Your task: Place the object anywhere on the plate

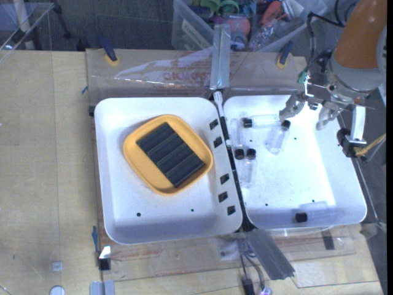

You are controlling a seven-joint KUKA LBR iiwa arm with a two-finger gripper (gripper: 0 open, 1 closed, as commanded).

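We see the gripper [305,112] poised over the far part of the right bin [319,183], its two fingers spread apart with nothing between them. One fingertip sits near the bin's far middle, the other closer to the arm's side.

The objects in this bin are hard to make out: they look like clear, nearly transparent pieces with small black caps. One such clear piece [276,137] lies just below and to the left of the jaws, close to the left fingertip but not between the fingers. Whether it touches that fingertip we cannot tell. Two small black caps [244,154] lie further left of the jaws, near the divider between the bins, and another black cap [247,123] lies to the left at about the jaws' level.

The yellow plate [136,149] rests in the left bin [123,217], well apart from the jaws, with a dark ridged slab [170,153] lying on it.

Beyond the bins, left of the jaws, a clear plastic sheet [178,74] carries reddish lettering that we cannot read.
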